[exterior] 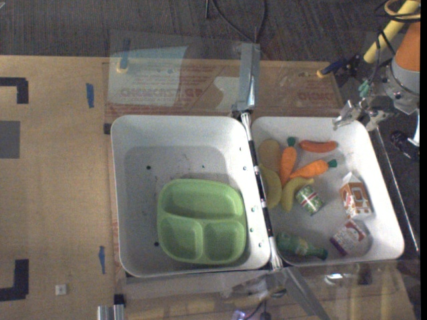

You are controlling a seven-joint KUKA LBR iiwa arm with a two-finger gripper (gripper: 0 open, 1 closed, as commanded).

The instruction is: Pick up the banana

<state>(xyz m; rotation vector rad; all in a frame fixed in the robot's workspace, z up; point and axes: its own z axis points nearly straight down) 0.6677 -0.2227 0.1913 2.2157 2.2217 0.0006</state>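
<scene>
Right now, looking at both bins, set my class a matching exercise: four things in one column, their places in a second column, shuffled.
Things:
1. green tray
2. banana
3. green bottle
4. gripper

Places:
A. right bin, front left corner
B. above the right bin's far right corner
C. left bin
D. right bin, beside the small can

Pairs: 1-C, 2-D, 3-A, 4-B

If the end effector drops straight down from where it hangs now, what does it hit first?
Probably the back right corner rim of the right bin, or bare floor just inside it; depth is unclear. The end effector hangs above that corner, well away from the banana.
</scene>
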